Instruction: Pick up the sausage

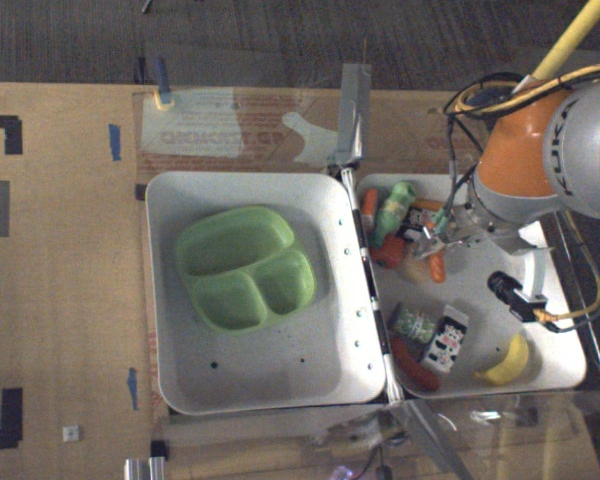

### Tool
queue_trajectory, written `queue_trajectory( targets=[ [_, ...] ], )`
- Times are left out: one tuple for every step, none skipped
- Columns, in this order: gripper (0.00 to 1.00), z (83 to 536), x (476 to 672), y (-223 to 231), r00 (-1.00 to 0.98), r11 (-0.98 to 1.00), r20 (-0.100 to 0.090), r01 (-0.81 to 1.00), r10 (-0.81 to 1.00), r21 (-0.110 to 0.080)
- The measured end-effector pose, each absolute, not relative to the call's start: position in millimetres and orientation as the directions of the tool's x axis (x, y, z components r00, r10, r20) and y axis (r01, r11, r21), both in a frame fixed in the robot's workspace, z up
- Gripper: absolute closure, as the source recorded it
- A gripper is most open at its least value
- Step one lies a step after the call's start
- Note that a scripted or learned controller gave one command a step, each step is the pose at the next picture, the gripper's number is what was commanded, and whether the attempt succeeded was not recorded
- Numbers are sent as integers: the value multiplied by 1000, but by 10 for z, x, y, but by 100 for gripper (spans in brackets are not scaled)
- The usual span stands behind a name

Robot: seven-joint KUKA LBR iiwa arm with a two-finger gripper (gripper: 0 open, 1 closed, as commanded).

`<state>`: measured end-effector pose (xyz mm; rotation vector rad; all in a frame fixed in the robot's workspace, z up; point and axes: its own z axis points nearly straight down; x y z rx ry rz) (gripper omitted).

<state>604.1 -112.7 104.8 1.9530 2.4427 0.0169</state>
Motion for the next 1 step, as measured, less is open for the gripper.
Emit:
queue_trajectory(
  targets=[
    [100, 2529, 6331, -419, -344, 344, -1, 939, 939, 1]
  ],
)
